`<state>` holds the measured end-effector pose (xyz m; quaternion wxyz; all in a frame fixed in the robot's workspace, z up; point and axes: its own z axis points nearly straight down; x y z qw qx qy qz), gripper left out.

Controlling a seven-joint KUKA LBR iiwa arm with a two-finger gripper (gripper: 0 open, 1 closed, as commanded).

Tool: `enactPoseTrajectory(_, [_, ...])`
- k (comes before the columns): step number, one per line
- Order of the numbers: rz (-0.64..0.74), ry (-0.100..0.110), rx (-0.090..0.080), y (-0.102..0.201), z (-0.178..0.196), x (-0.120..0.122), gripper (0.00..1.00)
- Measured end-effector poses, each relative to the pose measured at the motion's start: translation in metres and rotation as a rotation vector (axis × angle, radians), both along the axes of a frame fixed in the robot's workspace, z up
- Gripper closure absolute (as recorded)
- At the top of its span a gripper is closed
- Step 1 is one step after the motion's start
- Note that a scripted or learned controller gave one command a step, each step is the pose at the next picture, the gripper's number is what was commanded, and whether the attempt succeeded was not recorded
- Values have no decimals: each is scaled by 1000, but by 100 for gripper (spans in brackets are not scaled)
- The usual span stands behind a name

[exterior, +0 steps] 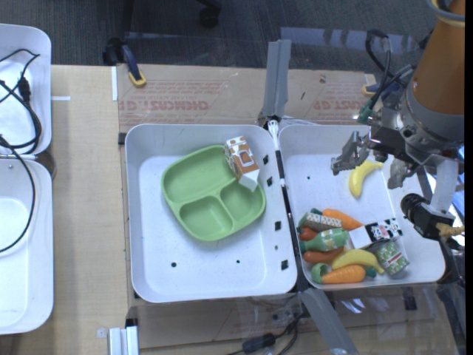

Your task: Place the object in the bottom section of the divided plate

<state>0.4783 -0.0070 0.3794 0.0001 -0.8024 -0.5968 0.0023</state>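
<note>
A green divided plate [176,184] lies in the left bin [148,257]. A small white and orange carton [242,159] rests on the plate's far right edge, tilted over the right section. My gripper [371,166] hangs over the far part of the right bin [310,168], open, with its fingers [344,159] spread wide. A yellow toy banana [361,177] lies just under and between them, and I cannot tell whether they touch it.
Toy foods are piled at the near end of the right bin: carrots [341,218], a second banana [356,258], a green can [392,258], a green bottle [325,238] and a small black and white box [383,231]. A grey divider [277,80] stands between the bins.
</note>
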Motion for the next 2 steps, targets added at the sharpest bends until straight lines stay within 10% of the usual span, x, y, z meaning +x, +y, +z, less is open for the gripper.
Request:
enactPoseTrajectory(1, [-106,0,0,-21,-5,0,0])
enactPoseTrajectory(2, [-103,2,-2,-22,3,1,100])
